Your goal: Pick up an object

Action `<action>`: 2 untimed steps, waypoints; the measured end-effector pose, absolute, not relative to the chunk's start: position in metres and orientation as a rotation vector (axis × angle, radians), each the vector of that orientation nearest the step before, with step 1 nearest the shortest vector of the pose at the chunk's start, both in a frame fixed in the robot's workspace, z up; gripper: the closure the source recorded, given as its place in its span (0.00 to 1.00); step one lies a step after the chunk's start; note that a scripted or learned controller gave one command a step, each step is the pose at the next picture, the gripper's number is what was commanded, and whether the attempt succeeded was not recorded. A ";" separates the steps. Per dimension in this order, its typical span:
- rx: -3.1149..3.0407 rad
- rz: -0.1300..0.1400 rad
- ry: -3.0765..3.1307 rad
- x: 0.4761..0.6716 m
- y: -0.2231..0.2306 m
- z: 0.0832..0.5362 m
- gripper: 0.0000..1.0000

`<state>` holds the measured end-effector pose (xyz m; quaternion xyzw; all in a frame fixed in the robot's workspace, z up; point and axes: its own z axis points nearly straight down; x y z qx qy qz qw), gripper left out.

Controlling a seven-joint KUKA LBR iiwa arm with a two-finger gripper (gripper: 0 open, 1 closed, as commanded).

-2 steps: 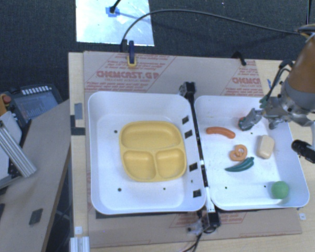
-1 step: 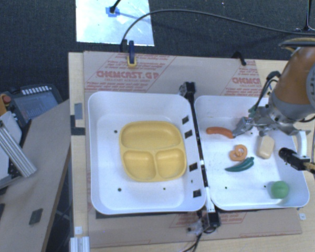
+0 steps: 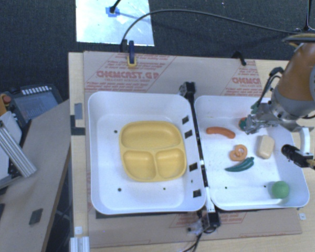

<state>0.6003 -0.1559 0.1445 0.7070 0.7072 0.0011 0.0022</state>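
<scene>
— Reaching in from the right, the arm [image 3: 304, 77] hangs over the far part of the right bin [image 3: 220, 198], its orange band uppermost and the grey wrist angled down and to the left. Where does the tool end up?

— The gripper [image 3: 250, 123] sits low near the bin's far side, just right of the orange sausage [image 3: 220, 132]. Something small and dark green shows at its tip, but it is too small to name.

— Wide or narrow?

— I cannot tell; the tip is a tangle of grey metal from this angle, and nothing can be seen held in it.

— What lies in that bin to pick from?

— The sausage lies near the middle, pointing left to right. Nearer the camera sits an orange ring [image 3: 239, 153], with a dark green pepper [image 3: 241, 165] just beside it on the near side. A cream block [image 3: 265, 146] stands right of the ring, below the wrist. A green ball [image 3: 280, 189] rests in the near right corner, well apart from the rest.

— And the other bin?

— The left bin [image 3: 102, 193] carries a yellow divided plate [image 3: 149, 150], with one long compartment on the far side and two smaller ones on the near side
</scene>
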 end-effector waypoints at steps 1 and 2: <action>2.212 0.007 2.223 0.600 -0.146 0.200 1.00; 2.214 0.003 2.224 0.601 -0.146 0.223 1.00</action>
